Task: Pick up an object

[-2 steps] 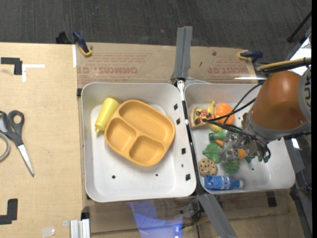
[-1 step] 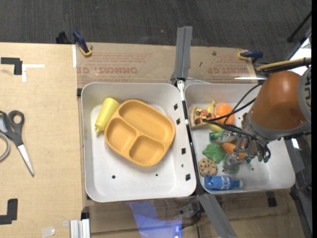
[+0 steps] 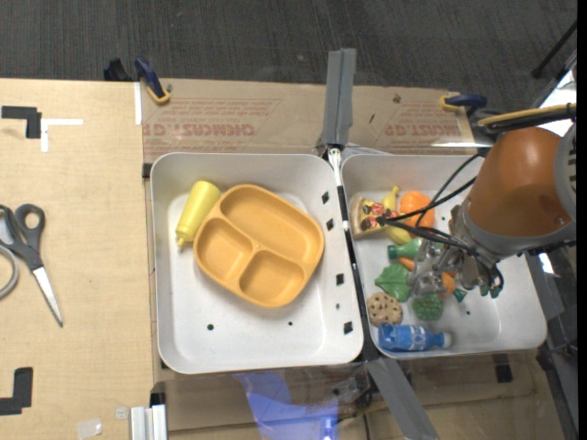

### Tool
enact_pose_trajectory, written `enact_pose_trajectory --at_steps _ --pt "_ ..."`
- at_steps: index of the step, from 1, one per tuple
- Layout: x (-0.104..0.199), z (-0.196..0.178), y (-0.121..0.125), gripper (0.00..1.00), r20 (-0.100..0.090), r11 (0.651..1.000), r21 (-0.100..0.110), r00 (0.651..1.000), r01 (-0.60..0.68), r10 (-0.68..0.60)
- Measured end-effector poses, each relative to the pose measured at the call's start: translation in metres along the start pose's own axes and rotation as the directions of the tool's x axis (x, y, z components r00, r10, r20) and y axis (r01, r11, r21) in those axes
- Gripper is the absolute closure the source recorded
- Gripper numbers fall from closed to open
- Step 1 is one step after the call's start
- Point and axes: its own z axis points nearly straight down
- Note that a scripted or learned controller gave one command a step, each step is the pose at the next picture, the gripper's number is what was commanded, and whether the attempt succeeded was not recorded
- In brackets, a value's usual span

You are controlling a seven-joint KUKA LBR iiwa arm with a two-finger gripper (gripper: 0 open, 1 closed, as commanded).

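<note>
Claw [image 3: 427, 278] low in right bin [image 3: 514, 324] among toys, its state unclear; yellow tray [image 3: 260, 244] in left bin [image 3: 183, 328]

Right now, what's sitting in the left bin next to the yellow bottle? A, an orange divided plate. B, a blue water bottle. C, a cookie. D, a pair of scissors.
A: the orange divided plate lies in the left bin beside the yellow bottle.

Dark carpet floor [image 3: 229, 16] lies behind the light wooden bench [image 3: 73, 246].
</note>
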Motion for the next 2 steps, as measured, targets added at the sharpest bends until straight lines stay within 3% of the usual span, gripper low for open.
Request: enact_pose_trajectory --at_steps 1,2 --pt "0.0000 0.0001 0.0001 0.00 0.000 1.000 0.000 1.000 0.000 0.000" --pt "-0.0010 -0.0079 0.0004 1.00 0.000 1.000 0.001 1.000 0.002 -0.002"
